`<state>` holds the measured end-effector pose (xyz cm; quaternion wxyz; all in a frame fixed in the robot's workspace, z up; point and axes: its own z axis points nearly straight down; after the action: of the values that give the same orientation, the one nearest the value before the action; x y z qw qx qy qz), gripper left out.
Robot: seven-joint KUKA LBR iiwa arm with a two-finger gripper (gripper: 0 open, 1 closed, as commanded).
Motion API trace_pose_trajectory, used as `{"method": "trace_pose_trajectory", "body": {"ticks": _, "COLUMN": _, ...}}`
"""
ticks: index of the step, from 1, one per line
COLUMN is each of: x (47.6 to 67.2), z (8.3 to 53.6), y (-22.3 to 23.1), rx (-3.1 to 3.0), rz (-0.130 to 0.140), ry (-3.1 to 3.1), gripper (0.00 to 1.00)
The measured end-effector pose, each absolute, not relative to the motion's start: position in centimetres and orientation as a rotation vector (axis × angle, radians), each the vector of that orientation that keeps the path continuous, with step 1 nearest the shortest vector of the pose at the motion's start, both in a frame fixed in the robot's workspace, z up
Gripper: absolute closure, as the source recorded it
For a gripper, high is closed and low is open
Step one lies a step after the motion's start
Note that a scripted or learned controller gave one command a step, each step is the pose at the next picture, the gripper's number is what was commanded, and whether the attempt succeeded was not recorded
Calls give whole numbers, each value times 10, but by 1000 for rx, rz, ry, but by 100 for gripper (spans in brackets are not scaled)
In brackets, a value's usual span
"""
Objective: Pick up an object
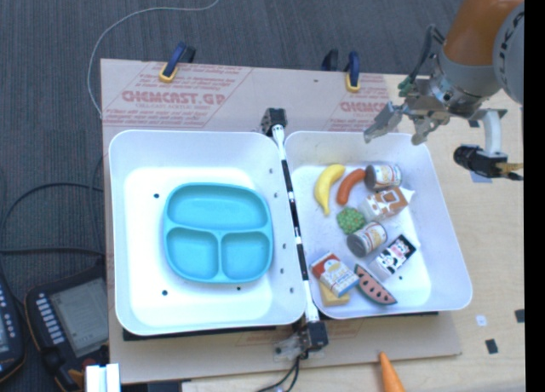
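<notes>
- Your gripper (398, 129) hangs over the far rim of the right bin (447, 237), with the fingers (375, 130) spread wide apart and nothing between them.
- The grey arm with its orange band (477, 24) reaches in from beyond that bin's far right corner.
- Use the right bin as your reference: every loose object lies inside it, none touching the fingers.
- The banana (326, 186) lies toward the bin's far left, with the red sausage-shaped piece (349, 184) just beside it.
- One small can (382, 176) sits nearest the gripper, in the bin's far middle, with a small carton (388, 202) just on the near side of it.
- The green broccoli piece (350, 219) sits mid-bin, and a second can (368, 238) lies tilted beside it.
- A black-and-white packet (397, 255) rests right of that second can.
- Along the bin's near edge you have a small box (334, 277) and a watermelon slice (375, 287), side by side.
- Left of the right bin, the other white bin (136, 160) holds a blue divided plate (218, 232).
- Both bins sit on the bench (187, 96).
</notes>
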<state>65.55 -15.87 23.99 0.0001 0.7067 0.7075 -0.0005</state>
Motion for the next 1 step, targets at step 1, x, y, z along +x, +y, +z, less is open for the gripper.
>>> {"method": "trace_pose_trajectory", "body": {"ticks": 1, "x": 670, "z": 88, "y": -151, "rx": 2214, "rz": 4, "ry": 2220, "gripper": 0}}
